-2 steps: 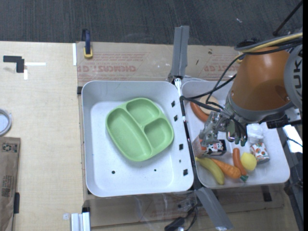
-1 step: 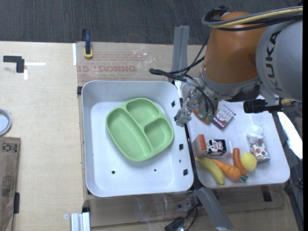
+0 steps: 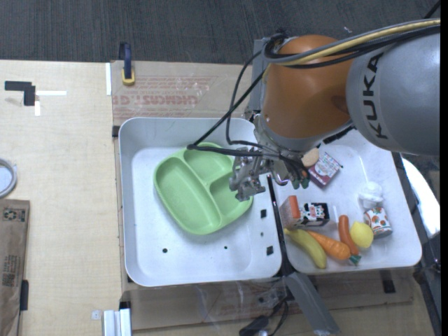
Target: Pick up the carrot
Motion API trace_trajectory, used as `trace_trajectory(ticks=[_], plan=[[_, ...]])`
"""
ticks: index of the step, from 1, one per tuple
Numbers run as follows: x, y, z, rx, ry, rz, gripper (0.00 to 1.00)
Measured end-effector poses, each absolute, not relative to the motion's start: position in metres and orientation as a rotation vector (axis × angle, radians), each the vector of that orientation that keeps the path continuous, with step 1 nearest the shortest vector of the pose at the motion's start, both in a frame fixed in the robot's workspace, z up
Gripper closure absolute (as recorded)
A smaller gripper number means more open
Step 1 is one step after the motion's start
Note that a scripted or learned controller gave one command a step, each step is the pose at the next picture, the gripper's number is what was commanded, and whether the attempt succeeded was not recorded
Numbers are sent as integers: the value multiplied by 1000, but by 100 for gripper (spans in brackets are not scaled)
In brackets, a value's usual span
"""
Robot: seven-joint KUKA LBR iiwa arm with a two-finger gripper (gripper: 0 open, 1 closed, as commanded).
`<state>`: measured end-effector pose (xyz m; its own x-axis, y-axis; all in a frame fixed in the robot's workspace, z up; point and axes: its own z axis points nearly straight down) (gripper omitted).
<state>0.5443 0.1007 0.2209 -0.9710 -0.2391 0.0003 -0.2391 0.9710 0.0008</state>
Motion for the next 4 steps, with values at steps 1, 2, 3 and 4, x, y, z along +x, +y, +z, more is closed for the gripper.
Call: trace_trajectory(ticks=[1, 2, 3, 4], plan=[[613, 150, 311, -169, -3142, -2, 100], [555, 79, 298, 307, -3128, 0, 100], [493, 84, 269, 994, -2980, -2, 100], [535, 48, 275, 2137, -2308, -4, 100]])
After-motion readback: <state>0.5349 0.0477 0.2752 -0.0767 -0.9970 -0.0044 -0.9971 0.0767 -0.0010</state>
